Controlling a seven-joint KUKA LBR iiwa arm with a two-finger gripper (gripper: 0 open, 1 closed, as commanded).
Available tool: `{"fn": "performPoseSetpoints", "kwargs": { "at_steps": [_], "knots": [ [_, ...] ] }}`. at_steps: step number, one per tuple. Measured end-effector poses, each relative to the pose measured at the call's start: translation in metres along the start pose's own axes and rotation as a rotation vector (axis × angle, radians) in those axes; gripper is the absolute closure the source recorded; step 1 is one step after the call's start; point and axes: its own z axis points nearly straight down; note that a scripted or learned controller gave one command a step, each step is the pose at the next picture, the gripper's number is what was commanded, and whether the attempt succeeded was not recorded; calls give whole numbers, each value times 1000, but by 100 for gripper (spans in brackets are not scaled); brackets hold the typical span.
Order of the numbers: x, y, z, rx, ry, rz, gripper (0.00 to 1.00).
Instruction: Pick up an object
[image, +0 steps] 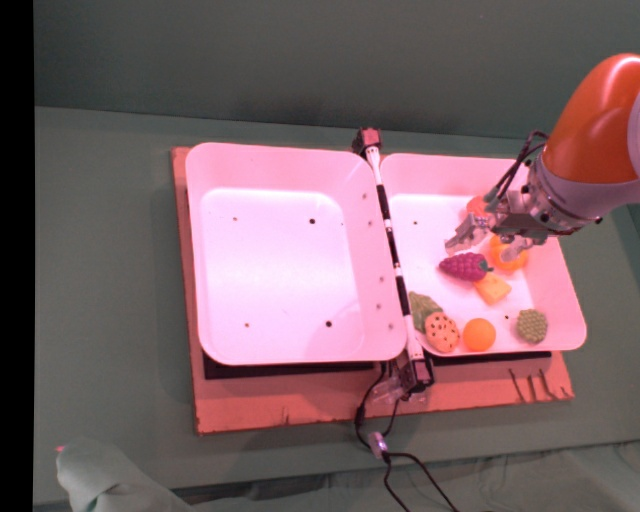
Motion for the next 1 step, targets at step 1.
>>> {"fn": "performPoseSetpoints", "kwargs": {
  "at_steps": [1],
  "knots": [
    [0, 0, 0, 0, 0, 0, 0]
  ]
}}
